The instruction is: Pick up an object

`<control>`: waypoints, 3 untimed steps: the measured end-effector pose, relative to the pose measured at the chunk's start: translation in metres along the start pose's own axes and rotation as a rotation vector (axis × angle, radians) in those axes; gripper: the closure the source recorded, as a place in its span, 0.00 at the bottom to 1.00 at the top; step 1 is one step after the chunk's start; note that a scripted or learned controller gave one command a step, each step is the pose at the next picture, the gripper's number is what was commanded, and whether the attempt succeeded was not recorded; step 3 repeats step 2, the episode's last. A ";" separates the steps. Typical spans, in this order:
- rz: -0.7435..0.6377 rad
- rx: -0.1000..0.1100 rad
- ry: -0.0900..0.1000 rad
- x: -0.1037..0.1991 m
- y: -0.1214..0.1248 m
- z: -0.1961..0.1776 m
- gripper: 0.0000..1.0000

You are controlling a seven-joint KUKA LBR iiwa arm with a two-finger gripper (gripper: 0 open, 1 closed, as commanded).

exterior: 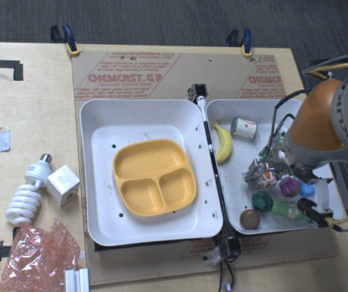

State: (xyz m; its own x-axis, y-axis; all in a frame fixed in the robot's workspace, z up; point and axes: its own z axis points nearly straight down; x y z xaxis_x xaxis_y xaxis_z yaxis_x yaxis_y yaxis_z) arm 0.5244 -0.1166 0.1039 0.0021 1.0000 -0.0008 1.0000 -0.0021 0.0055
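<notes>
In right bin (pixel 235 111) | arm (pixel 320 123) bent down | jaws low nr toys (pixel 280 190)

spiral bulb (pixel 27 196), white cube (pixel 63 184), pink plastic wrap (pixel 37 258)

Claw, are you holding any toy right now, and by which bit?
Cannot tell. The claw is down among the toys in the right bin, and its tips are too cluttered to see.

The arm (pixel 329 123) is reaching in from the right, its grey body showing an orange band just above the wrist. The wrist is bending downward and leftward, carrying the gripper (pixel 260 174) low at its far end. The arm's bulk is sitting up and right of the jaws, cables trailing along it.
</notes>
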 end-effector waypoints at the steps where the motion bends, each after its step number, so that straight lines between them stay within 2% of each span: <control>1: -0.002 0.005 0.000 0.078 -0.037 -0.089 1.00; 2: -0.003 0.005 0.000 0.130 0.017 -0.088 1.00; 3: -0.003 0.005 0.000 0.130 0.017 -0.088 1.00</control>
